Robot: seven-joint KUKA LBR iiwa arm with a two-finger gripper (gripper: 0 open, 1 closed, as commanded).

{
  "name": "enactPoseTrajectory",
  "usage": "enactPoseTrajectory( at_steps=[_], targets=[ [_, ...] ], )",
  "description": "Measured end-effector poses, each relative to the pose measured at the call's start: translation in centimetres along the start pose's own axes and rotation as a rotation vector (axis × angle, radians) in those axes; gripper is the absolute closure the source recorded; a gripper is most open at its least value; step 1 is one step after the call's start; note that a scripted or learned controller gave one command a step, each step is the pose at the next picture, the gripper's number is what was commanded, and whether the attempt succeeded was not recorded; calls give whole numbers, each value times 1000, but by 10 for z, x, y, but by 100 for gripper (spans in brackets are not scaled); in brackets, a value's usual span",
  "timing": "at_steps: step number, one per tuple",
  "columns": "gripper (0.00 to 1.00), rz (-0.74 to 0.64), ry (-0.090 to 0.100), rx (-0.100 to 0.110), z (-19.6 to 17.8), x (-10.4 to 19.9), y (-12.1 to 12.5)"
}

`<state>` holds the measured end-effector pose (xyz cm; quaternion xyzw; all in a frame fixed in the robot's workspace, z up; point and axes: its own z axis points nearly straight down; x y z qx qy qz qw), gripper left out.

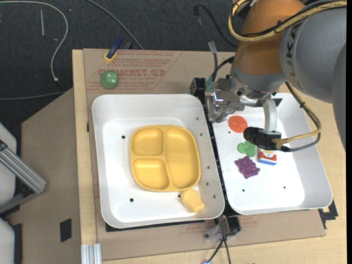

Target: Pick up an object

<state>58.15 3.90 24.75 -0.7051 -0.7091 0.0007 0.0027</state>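
The right bin (pixel 297 191) holds several small objects. An orange-red round piece (pixel 237 124) lies near its back left, with a green piece (pixel 246 148), a purple piece (pixel 247 167) and a small red, white and blue block (pixel 268 158) in front of it. My gripper (pixel 219 108) hangs over the back left corner of this bin, just left of the orange-red piece, below the orange band of the arm (pixel 269 21). I see nothing between its fingers.
The left bin (pixel 110 120) holds a yellow divided plate (pixel 164 157) and a yellow lump (pixel 193 201) at its front right. A green ball (pixel 110 80) and a blue and yellow item (pixel 114 49) lie on the cardboard behind the left bin. A black cable (pixel 286 142) loops over the right bin.
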Motion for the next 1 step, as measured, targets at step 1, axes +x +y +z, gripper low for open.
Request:
enactPoseTrajectory(
  at_steps=[1],
  targets=[
    [100,0,-1,-6,7,51,14]
  ],
)
